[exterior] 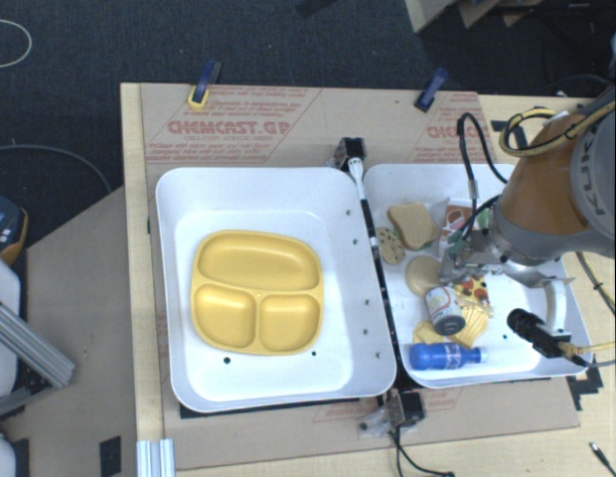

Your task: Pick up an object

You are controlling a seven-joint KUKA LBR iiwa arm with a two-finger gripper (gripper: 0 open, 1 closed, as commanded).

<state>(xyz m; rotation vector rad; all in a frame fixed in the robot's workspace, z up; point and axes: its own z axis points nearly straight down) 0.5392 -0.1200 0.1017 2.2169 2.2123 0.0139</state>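
Inspection from the remote station, largest item first.

1. Bench (288, 127): a pale board carrying both bins. I note nothing loose on it.
2. Left shallow white bin (338, 266): sits from the bench's left side to its middle. It holds one yellow three-compartment plastic tray (256, 291), lying flat and well apart from the arm.
3. Right shallow white bin (417, 187): sits along the bench's right edge and holds all the small goods.
4. Grey arm with orange band (546, 202): reaches in over the bench's right edge. Its gripper (465, 266) is low over the middle of the right bin, among the clutter. I cannot tell from here whether the gripper is spread or pressed together, and I see nothing plainly held in it.
5. Candidate objects, all resting in the right bin:
   - blue plastic bottle (445, 357), on its side toward the bench's near edge;
   - silver tin can (446, 312), just beside the gripper on its near side;
   - tan bread-like piece (412, 224), toward the far edge;
   - round tan disc (421, 273), just left of the gripper;
   - yellow ridged piece (474, 323), touching the can.

Finding: in my judgement the approach is made, but no pick is confirmed. The grasp and the lift clear of the bin remain.
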